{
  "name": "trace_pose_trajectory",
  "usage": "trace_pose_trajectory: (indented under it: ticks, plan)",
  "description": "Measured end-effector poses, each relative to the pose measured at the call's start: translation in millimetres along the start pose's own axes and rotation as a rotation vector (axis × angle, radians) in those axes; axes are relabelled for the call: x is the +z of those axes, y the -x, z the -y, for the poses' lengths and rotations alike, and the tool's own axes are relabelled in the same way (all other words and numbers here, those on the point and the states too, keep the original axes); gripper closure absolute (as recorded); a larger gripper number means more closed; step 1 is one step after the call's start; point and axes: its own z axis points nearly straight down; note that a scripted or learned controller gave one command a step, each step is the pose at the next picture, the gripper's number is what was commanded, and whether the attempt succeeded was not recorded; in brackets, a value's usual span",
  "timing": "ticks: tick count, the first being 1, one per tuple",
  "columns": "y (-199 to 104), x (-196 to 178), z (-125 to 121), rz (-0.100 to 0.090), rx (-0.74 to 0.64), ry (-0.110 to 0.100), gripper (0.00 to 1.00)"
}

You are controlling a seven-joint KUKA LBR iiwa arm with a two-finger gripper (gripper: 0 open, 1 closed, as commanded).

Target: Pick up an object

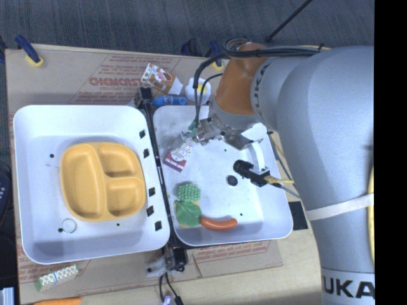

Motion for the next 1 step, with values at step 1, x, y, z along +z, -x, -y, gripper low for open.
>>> trace_pose_trajectory:
  ticks: [1]
  plan:
    - [-0.6,-10.8,-1.0,-0.002,-0.004,-0.001,1.0]
